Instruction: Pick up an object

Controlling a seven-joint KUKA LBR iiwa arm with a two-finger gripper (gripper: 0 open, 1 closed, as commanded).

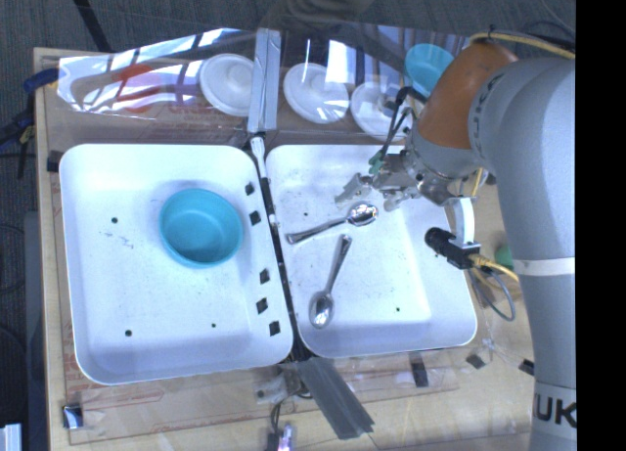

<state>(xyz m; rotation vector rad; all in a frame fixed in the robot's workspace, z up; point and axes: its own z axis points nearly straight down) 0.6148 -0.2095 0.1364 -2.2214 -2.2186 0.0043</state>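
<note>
Two spoons in the right bin (445, 317), blue bowl (201, 227) in the left bin (98, 273).
I see the gripper (380, 182) low over the upper spoon (337, 223), just above its bowl end; finger state I cannot tell. Lower spoon (329, 288) lies apart, nearer the front wall.

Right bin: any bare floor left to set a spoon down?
Yes. The right bin has bare floor along its front edge, right of the lower spoon, and a strip by the divider. Crowded: its back right, where the gripper hangs over the upper spoon. The left bin is bare around the blue bowl.
</note>
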